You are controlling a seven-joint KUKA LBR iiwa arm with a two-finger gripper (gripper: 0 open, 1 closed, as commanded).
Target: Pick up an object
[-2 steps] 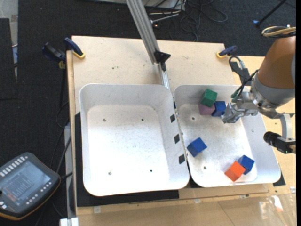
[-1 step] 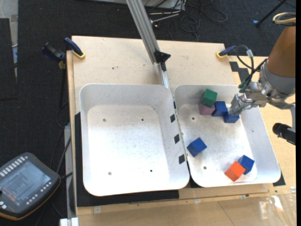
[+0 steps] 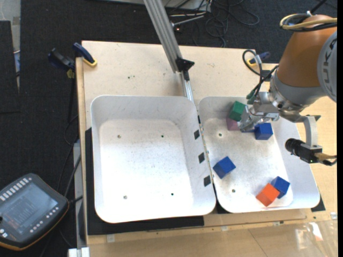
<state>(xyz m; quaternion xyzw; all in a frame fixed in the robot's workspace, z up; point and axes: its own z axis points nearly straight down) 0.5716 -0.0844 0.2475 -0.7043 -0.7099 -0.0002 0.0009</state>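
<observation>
We see a pale bench [image 3: 134, 68] carrying two shallow white bins side by side: the left bin [image 3: 107, 116] and the right bin [image 3: 300, 189]. The arm [image 3: 305, 63], orange over grey, reaches in from the right above the right bin's far end. Its gripper [image 3: 249, 123] sits low among three blocks clustered there, just beside a green block [image 3: 237, 111], a pale purple block [image 3: 232, 124] and a blue block [image 3: 263, 131]; we cannot tell how the gripper stands or whether it has any of them. Near the right bin's middle lies another blue block [image 3: 224, 166]. At its near right corner an orange block [image 3: 267, 195] touches a third blue block [image 3: 280, 185].
</observation>
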